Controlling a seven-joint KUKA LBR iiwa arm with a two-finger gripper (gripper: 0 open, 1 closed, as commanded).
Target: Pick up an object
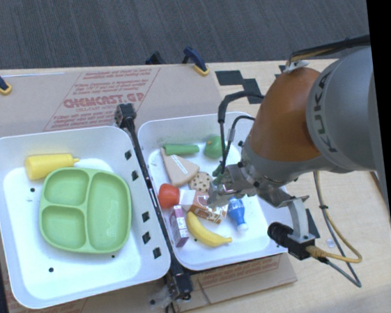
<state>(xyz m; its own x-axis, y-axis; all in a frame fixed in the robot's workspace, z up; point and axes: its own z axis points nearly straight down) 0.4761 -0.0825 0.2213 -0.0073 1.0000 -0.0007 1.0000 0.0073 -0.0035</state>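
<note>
The right bin [193, 258] holds a pile of toy food: a yellow banana [205, 232], a red tomato [168, 194], a tan sandwich wedge [180, 168], a round cookie [200, 181], a green bean-shaped piece [180, 148], a small blue bottle [237, 214] and a wrapped snack [207, 210]. My gripper [222, 190] hangs low over the middle of this bin, beside the cookie and just above the wrapped snack and blue bottle. The big wrist covers the bin's right part.
The left bin [20, 277] carries a green divided plate [84, 209] and a yellow squeeze bottle [50, 164] at its back. A black divider bar [143, 186] runs between the bins. Cables [332, 249] trail off the arm at the right.
</note>
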